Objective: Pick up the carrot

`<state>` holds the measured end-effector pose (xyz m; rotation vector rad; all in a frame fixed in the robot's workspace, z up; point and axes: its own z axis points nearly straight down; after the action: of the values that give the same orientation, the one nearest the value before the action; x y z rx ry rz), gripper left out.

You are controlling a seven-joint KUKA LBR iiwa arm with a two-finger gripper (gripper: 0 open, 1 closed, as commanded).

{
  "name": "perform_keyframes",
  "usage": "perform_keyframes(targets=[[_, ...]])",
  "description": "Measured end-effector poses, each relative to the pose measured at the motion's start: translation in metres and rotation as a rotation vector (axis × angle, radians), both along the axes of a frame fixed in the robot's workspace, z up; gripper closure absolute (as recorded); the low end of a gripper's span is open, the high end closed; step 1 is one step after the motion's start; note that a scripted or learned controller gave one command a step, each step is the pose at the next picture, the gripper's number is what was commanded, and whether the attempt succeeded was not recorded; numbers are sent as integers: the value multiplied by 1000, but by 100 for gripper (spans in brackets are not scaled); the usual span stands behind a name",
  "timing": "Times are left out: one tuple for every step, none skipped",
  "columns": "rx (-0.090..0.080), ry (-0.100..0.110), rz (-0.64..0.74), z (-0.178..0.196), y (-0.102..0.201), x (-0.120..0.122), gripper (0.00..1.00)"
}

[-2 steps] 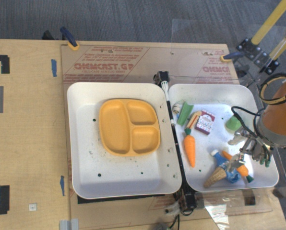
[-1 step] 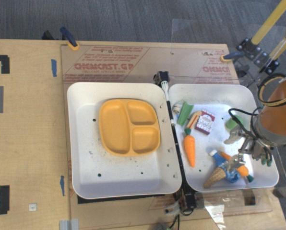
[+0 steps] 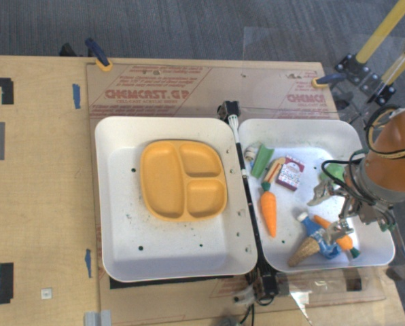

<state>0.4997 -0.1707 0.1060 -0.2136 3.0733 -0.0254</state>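
The carrot [image 3: 268,212], orange with a small green top, lies lengthwise in the left part of the right bin [image 3: 378,253], tip pointing toward the front. My gripper [image 3: 332,206] hangs over the right half of the same bin, well to the right of the carrot and not touching it. Its two fingers stand spread apart, open, and I see nothing between them. The orange band of the arm [image 3: 394,156] sits above the bin's right rim.
Near the gripper lie a blue toy [image 3: 317,231], an ice-cream cone [image 3: 302,252] and a small orange piece [image 3: 345,240]. A green block [image 3: 262,160] and a pink carton [image 3: 290,174] lie behind the carrot. The left bin [image 3: 114,202] holds a yellow divided plate [image 3: 184,180].
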Motion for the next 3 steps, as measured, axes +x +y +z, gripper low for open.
perform_keyframes(targets=[[-9,3,74,-1,-19,6,0],[-2,43,208,-16,-14,-8,0],[-3,26,208,-2,-12,-3,100]])
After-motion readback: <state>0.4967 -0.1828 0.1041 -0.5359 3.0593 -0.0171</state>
